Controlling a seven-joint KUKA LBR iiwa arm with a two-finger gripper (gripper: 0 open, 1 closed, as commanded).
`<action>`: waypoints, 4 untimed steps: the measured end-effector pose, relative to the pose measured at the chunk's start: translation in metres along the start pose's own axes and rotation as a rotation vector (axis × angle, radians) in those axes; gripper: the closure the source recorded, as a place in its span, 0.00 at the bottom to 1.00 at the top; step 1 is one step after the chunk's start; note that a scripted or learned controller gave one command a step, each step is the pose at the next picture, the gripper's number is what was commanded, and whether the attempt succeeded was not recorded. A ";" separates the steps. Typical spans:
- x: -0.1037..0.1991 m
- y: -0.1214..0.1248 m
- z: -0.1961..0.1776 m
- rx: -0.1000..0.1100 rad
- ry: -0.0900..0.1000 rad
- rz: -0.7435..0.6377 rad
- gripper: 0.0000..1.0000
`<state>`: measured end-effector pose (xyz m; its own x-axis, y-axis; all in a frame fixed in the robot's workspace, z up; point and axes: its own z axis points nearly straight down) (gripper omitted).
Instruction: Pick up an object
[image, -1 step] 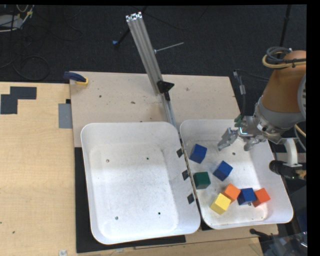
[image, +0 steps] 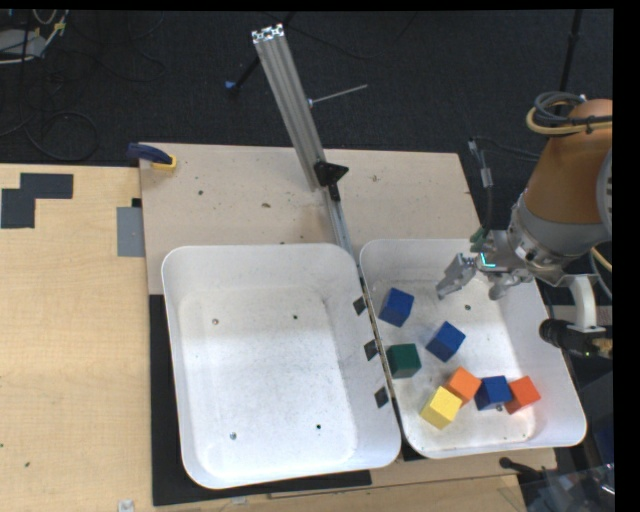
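The tool (image: 478, 279) hangs over the right bin (image: 560, 425) toward its 1 o'clock corner, fingers spread wide with nothing between them. Blocks lie below it: a blue cube (image: 397, 306) at 8 o'clock, another blue cube (image: 446, 340) at 7, well apart.

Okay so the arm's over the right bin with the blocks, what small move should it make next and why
Probably ease the gripper down and toward the nearest blue block. The gripper sits over the right bin with nothing between its fingers, and that block stands apart from its neighbours, so the fingers could straddle it.
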<state>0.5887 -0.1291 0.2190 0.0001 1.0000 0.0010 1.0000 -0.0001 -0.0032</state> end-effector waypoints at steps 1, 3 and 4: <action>-0.002 -0.006 0.045 0.005 0.000 0.000 0.00; -0.005 0.000 0.129 -0.001 -0.001 0.002 0.00; -0.006 0.000 0.118 -0.001 0.001 0.009 1.00</action>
<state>0.5880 -0.1351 0.1014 0.0087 1.0000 0.0017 1.0000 -0.0087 -0.0022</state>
